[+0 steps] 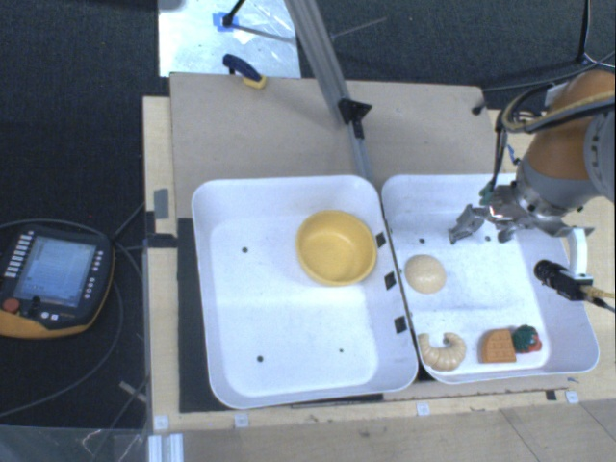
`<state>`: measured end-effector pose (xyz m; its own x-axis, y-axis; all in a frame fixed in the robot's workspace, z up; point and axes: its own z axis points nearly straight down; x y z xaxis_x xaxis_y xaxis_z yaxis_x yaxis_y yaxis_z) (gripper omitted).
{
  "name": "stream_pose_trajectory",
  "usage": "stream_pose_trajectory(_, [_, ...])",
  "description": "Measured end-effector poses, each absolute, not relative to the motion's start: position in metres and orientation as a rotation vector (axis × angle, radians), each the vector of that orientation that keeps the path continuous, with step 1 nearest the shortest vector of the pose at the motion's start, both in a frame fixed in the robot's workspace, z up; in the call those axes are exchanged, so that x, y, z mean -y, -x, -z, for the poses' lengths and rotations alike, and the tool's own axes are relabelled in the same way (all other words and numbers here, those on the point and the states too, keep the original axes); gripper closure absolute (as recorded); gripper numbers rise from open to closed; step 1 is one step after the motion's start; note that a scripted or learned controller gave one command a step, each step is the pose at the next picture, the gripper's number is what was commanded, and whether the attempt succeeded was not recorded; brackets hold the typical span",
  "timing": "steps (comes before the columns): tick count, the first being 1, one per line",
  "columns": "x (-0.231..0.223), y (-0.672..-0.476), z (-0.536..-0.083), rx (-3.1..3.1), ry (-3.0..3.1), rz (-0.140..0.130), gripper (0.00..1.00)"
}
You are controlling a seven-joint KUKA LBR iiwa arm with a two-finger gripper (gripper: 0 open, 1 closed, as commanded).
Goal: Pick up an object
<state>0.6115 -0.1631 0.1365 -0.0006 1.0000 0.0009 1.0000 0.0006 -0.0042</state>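
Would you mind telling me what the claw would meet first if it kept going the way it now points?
Probably the bare floor of the right bin: the claw points down and leftward, above the cream ball. Depth is unclear.

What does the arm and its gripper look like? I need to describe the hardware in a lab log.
The arm is grey with an orange band above the wrist. Dark cables loop along its upper side. The gripper is a small grey metal piece. A white bracket carrying a black cylindrical part hangs off the wrist.
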Motion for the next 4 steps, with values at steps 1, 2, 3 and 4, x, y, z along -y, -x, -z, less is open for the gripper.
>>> stream_pose_trajectory(1, [0.163,-0.611,-0.088,2.22,2.22,-0.002,0.0])
stream_pose_trajectory(2, [0.163,-0.612,-0.101,2.223,2.223,0.002,1.0])
stream_pose_trajectory(3, [0.163,-0.604,-0.152,2.224,2.224,0.004,1.0])
stream_pose_trajectory(4, [0.157,-0.607,-0.212,2.226,2.223,0.005,1.0])
